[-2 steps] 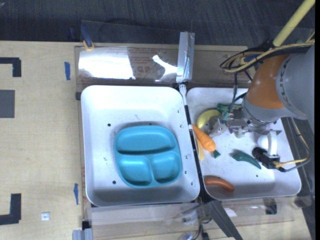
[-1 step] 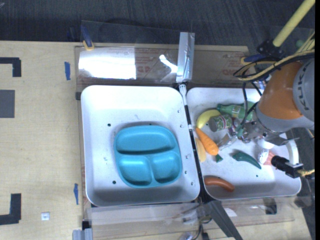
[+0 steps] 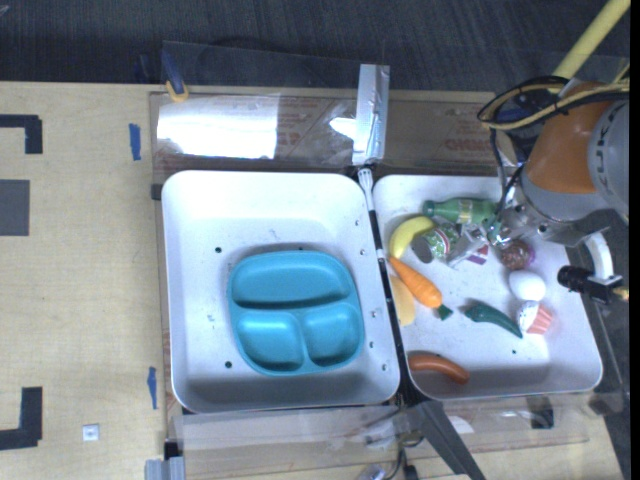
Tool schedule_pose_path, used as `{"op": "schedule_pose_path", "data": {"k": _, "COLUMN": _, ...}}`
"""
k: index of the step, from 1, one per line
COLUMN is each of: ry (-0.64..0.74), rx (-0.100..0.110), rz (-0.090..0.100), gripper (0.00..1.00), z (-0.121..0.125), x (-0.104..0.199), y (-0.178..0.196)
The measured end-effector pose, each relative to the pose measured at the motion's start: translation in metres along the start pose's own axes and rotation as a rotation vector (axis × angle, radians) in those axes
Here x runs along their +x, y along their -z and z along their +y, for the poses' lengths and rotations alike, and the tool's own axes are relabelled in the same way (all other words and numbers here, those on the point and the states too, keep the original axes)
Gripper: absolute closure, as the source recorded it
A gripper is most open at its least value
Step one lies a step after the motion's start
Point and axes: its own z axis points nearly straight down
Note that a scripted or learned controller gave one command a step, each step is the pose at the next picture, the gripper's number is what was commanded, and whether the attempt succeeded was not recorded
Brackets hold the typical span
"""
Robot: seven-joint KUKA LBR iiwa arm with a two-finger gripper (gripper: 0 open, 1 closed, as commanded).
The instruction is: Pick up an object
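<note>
Tray (image 3: 296, 310) in left bin (image 3: 190, 268) (centred)

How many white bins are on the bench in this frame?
2: the left bin holds a blue divided tray; the right bin holds toy food, with the gripper over it.

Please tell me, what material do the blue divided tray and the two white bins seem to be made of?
The blue divided tray looks like moulded plastic with a smooth, slightly glossy finish: uniform colour, rounded compartment edges, soft highlights. The left white bin and the right white bin seem to be thin formed plastic too, judging by their rounded corners and even white sheen, though painted metal cannot be excluded.
</note>
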Motion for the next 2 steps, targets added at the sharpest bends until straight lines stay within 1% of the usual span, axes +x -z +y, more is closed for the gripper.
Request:
{"op": "schedule_pose_path", "data": {"k": 1, "ry": 0.001, "rx": 0.002, "rz": -0.001, "gripper": 1.0, "z": 0.0, "x": 0.0, "y": 0.01}}
{"op": "schedule_pose_path", "data": {"k": 2, "ry": -0.297, "rx": -0.002, "rz": 0.0, "gripper": 1.0, "z": 0.034, "x": 0.077, "y": 0.1}}
